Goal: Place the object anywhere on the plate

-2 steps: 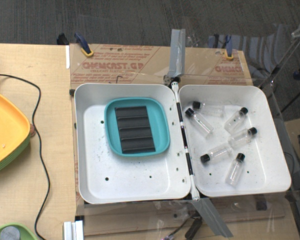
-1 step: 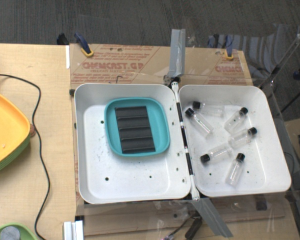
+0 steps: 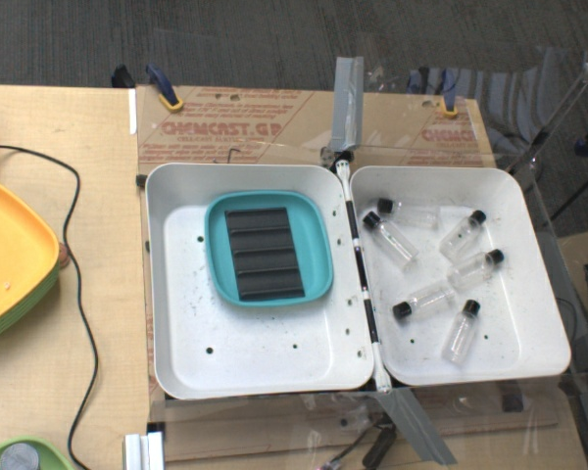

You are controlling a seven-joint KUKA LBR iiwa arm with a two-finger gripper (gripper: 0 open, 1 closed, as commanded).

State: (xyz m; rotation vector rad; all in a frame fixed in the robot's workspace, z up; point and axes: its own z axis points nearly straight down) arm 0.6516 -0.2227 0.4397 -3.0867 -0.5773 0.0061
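A teal square plate (image 3: 316, 253) lies in the left white bin (image 3: 176, 292), toward its upper middle. A dark ribbed rectangular pad (image 3: 264, 254) rests on the plate. In the right white bin (image 3: 529, 262) lie several clear plastic vials with black caps, among them one at the upper left (image 3: 387, 238), one at the lower middle (image 3: 421, 300) and one at the lower right (image 3: 461, 329). They are scattered, lying on their sides.
Brown cardboard (image 3: 235, 125) backs the bins, with clamps at its top corners. Yellow and green dishes (image 3: 10, 262) stack at the left on the wooden bench, and a black cable (image 3: 78, 292) runs beside them. A grey bracket (image 3: 347, 106) stands behind the bins' joint.
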